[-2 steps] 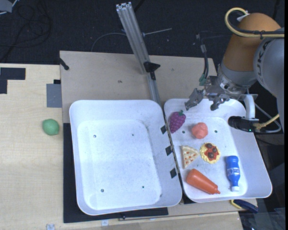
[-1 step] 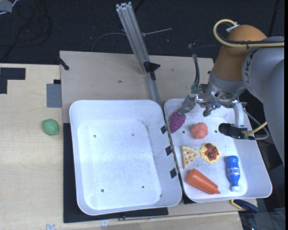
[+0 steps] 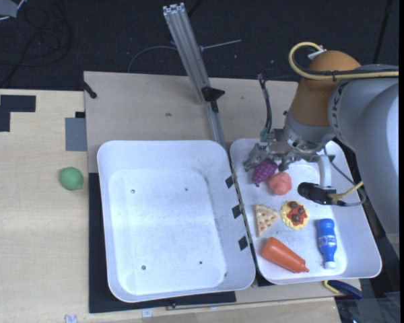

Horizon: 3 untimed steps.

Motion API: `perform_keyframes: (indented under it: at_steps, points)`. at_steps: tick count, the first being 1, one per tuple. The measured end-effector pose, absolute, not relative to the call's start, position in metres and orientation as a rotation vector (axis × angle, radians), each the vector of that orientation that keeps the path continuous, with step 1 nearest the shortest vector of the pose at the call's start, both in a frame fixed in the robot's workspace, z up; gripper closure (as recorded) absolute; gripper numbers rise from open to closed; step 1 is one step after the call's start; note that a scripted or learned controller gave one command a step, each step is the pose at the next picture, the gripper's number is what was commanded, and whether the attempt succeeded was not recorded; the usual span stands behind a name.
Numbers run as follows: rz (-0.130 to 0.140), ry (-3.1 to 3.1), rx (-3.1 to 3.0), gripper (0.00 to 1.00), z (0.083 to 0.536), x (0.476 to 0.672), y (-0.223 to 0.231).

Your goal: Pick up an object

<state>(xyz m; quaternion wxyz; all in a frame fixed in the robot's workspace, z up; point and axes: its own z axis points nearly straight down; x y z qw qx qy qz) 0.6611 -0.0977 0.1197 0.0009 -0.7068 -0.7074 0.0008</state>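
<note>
The right white bin (image 3: pixel 363 261) holds a purple bunch of grapes (image 3: pixel 263 173), a pink ball (image 3: pixel 280 184), a pizza slice (image 3: pixel 264 218), a small fruit tart (image 3: pixel 295 214), a blue bottle (image 3: pixel 326 242) and an orange carrot (image 3: pixel 283 255). My gripper (image 3: pixel 266 155) hangs low at the far left part of that bin, directly over the top of the grapes and just up-left of the pink ball. The wrist hides part of the gripper. Nothing is visibly lifted off the bin floor.
The left white bin (image 3: pixel 114 160) lies beside the right one, joined by black clips (image 3: pixel 236 210). A green ball (image 3: pixel 71 178) rests on the bench left of the bins. A slanted aluminium bar (image 3: pixel 192 56) stands behind them. A black cable plug (image 3: pixel 316 192) hangs by the arm.
</note>
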Motion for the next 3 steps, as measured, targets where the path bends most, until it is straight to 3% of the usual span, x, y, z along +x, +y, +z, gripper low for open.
perform_keyframes:
  at_steps: [1, 3]
  points:
    - [-0.001, -2.222, -2.222, 1.00, 0.132, 0.662, -0.098]
    - [-0.003, -2.223, -2.223, 1.00, 0.237, 0.664, -0.100]
